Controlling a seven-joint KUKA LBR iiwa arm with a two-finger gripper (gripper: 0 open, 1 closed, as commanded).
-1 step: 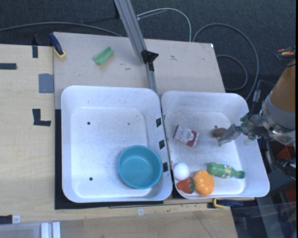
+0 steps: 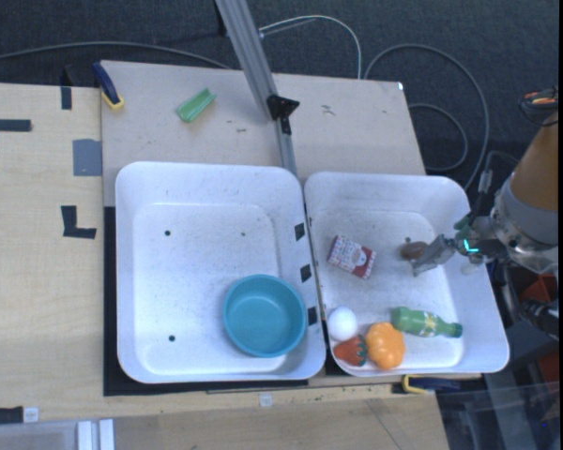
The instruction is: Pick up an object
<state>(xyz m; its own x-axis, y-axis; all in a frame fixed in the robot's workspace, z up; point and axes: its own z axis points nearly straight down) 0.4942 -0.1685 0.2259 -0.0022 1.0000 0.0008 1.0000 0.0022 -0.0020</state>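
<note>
- Claw [image 2: 418, 254]: grey metal fingers over the right bin [image 2: 455, 195]; whether apart or together cannot be told.
- Red box [image 2: 351, 257]: rectangular, just left of claw.
- Green bottle [image 2: 424, 323]: glossy, lying below claw.

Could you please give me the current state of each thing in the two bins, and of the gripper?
Blue bowl: upright, mouth up, in the left bin.
Green bottle: lying on its side in the right bin.
Red carton: lying flat.
White egg: resting beside the orange pepper.
Gripper: low over the right bin, holding nothing visible.
</note>
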